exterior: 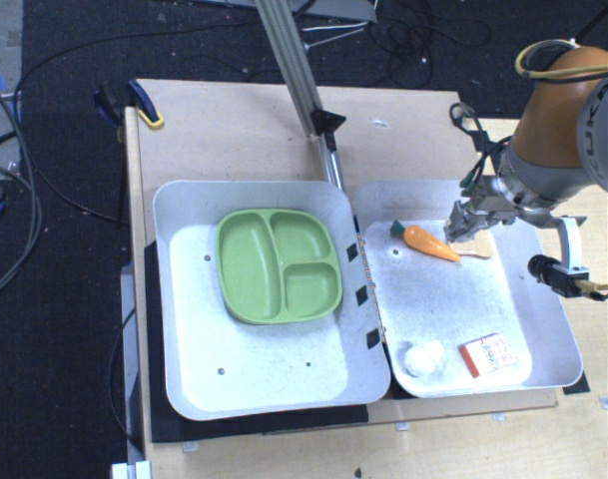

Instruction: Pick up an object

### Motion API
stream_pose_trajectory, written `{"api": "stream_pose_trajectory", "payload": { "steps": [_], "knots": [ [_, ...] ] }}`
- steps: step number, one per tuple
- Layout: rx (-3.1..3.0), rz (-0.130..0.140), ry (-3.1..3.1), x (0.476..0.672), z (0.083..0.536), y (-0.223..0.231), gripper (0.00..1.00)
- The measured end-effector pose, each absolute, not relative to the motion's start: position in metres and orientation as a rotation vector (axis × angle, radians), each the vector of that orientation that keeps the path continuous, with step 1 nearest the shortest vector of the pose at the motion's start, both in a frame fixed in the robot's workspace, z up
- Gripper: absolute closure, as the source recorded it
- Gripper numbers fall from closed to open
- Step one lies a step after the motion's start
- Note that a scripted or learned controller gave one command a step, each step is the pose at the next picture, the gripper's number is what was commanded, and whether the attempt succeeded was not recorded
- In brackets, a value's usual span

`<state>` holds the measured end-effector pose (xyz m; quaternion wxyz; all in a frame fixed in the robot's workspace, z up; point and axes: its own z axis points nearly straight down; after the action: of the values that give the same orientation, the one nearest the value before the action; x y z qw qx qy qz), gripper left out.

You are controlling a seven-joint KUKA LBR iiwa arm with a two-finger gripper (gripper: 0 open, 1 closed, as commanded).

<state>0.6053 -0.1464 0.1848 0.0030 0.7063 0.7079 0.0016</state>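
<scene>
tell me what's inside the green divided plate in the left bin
The green plate in the left bin shows three bare compartments with nothing lying in them. What lies beneath the plate is covered.

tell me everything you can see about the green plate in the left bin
The green plate is a light green, rounded-square tray that looks like matte plastic. Raised ridges split it into three compartments: one long section on the view's left and two smaller ones on the right. It lies flat, right side up, turned slightly askew, in the upper middle of the left bin. All three compartments hold nothing, and the plate touches the bin floor alone.
</scene>
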Motion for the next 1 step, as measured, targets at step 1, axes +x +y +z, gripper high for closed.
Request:
{"api": "stream_pose_trajectory", "payload": {
  "steps": [1],
  "knots": [
    [2.215,0.005,2.221,0.6065,0.2382,-0.1465,1.00]
  ]
}}
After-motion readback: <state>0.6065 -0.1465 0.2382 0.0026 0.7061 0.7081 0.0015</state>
